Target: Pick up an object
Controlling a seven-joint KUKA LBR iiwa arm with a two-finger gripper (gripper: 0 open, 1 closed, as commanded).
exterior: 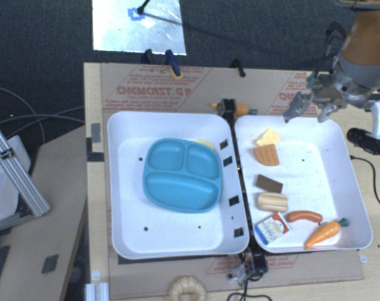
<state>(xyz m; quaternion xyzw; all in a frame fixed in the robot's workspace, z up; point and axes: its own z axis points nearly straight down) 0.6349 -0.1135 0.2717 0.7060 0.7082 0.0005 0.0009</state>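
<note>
The gripper is seen poised above the far rim of the right bin, its fingers spread open and holding nothing, apparently so that it can descend on the toy food below. Candidates for the pick are laid out apart in that bin: a cheese wedge, a waffle piece, a chocolate bar, a bread roll, a sausage, a carrot and a small carton. A blue divided plate is left in the left bin, well apart from the gripper.
</note>
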